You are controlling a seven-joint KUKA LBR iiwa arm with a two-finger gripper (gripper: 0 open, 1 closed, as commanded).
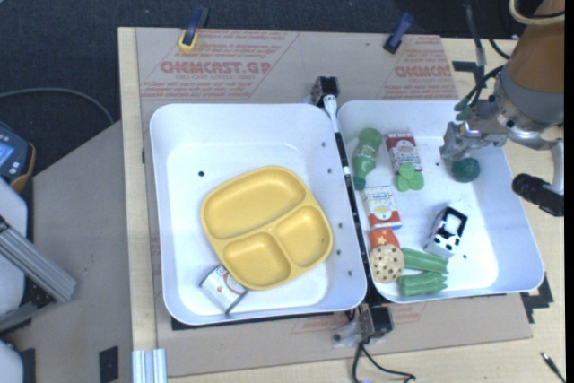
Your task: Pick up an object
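The end effector [465, 148] stands over the upper right part of the right bin [516, 220], reaching in from the right below the orange band of the arm [538, 58]. Directly beneath its tip lies a dark green round object [465, 168], touching or just under the metal parts; whether that object sits between the fingers cannot be told, and the state of the end effector cannot be told either.

Other contents of the right bin lie to the left of and below the end effector. A green bottle [366, 155] lies along the left wall, with a red and white carton [403, 151] just beside it and a small green piece [410, 180] below the carton. Lower down are a white carton with a red label [382, 207], a round cookie [387, 263], two green cylinders [420, 272] and a black and white item [446, 231].

The left bin [179, 139] holds a yellow divided tray [266, 226] and a small white carton [221, 287] at its lower edge. Both bins rest on the counter [269, 63].
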